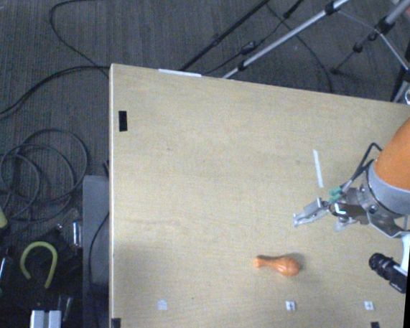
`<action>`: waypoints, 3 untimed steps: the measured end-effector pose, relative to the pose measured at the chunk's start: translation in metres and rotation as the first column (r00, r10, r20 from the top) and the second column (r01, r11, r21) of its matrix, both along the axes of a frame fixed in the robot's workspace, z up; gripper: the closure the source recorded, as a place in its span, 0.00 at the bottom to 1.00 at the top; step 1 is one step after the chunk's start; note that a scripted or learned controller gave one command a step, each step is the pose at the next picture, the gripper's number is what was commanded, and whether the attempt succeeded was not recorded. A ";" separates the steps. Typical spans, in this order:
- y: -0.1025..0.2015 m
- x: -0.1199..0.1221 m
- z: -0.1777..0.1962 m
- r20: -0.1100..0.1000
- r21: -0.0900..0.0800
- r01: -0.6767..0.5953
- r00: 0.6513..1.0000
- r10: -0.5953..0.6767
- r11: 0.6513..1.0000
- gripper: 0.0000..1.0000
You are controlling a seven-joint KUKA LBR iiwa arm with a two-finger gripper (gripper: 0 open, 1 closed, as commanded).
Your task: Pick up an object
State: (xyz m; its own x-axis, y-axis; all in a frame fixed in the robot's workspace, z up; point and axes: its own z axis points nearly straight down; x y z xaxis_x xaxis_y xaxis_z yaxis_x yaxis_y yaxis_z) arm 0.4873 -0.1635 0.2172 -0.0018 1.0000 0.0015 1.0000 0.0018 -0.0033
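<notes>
A small orange object (279, 264), pear-shaped with a thin neck pointing left, lies on the tan bench top (203, 181) at the lower right. My gripper (307, 214) hangs above and a little right of it, reaching in from the right with its metal fingers pointing left. The gripper is open with nothing between the fingers, and a clear gap separates it from the orange object. A thin white stick (318, 169) lies on the bench just above the gripper.
Small white and black bits (290, 305) dot the bench's lower right. Black tabs (122, 121) mark its left edge. Cables (31, 172) and tools cover the floor to the left. Tripod legs (305, 25) stand beyond the far edge.
</notes>
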 end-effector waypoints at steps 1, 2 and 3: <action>-0.005 0.068 -0.096 0.001 0.000 -0.115 0.993 0.115 0.993 0.00; -0.002 0.144 -0.134 0.002 0.001 -0.203 0.979 0.203 0.979 0.00; 0.045 0.181 -0.134 0.003 -0.002 -0.205 0.979 0.205 0.979 0.00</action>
State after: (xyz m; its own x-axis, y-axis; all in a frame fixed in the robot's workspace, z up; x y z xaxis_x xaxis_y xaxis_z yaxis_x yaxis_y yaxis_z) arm 0.6684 -0.1182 0.0836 -0.2073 0.9783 -0.0003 0.9783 0.2073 -0.0006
